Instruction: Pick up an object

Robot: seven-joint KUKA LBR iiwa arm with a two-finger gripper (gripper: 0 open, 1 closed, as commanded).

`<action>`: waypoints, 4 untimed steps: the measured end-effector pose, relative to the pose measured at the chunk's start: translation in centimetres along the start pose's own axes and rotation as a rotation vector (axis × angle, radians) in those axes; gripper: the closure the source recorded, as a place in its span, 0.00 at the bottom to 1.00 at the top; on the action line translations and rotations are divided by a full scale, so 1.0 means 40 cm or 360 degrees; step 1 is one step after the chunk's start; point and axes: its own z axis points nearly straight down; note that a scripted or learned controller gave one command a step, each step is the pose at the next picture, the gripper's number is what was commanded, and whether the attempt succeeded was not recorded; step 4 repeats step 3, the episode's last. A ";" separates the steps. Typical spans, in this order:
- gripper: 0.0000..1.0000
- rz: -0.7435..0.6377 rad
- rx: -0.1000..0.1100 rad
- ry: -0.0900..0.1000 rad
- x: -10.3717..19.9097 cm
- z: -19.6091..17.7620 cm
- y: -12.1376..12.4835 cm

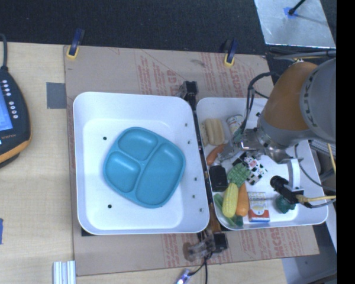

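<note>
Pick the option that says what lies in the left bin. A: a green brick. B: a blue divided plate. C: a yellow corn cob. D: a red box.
B: the blue divided plate lies alone in the left bin, while the corn cob sits among the clutter of the right bin.

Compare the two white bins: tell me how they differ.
The left bin holds a single blue divided plate; the right bin holds a crowd of small things, among them a toy corn cob. The arm hangs over the right bin, not the left. Both are shallow and white.
</note>
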 end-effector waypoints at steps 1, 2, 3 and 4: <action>0.00 0.0004 -0.0004 -0.0001 0.027 0.009 -0.133; 1.00 0.0002 -0.0004 -0.0004 0.023 -0.019 -0.131; 1.00 0.0003 -0.0002 0.0003 0.217 -0.240 -0.111; 1.00 0.0003 -0.0002 0.0003 0.217 -0.240 -0.111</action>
